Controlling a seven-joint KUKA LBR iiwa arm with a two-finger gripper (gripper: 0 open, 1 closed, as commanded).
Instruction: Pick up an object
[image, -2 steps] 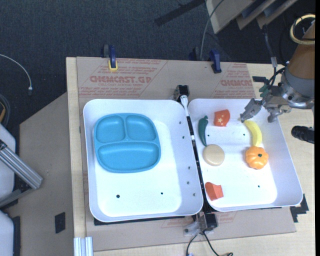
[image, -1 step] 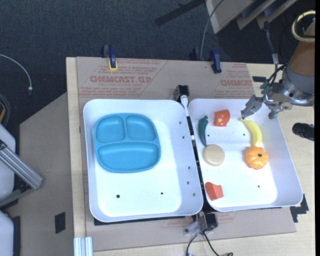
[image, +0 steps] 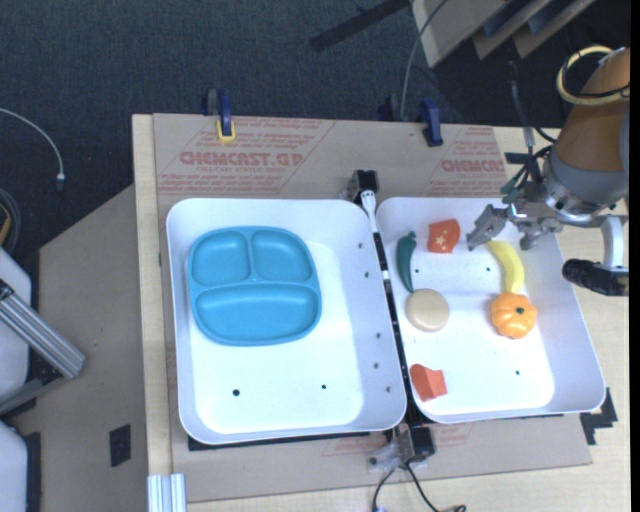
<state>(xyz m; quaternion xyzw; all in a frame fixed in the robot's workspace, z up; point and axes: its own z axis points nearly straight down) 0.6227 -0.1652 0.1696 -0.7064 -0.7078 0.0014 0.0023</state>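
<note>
The right bin (image: 560, 390) holds several toy foods: a red piece (image: 444, 236), a green pepper (image: 405, 259), a yellow banana (image: 510, 268), an orange pumpkin (image: 514, 315), a cream round bun (image: 428, 309) and a red block (image: 428, 381). My gripper (image: 506, 230) hangs over the far part of this bin, just above the banana's upper end and to the right of the red piece. Its fingers are spread open with nothing between them.
A blue divided plate (image: 255, 285) lies in the left bin (image: 290, 400). The bins' shared rim (image: 385, 300) runs down the middle. Blue clamps (image: 222, 112) sit on the board's far edge, and cables lie beyond the bench.
</note>
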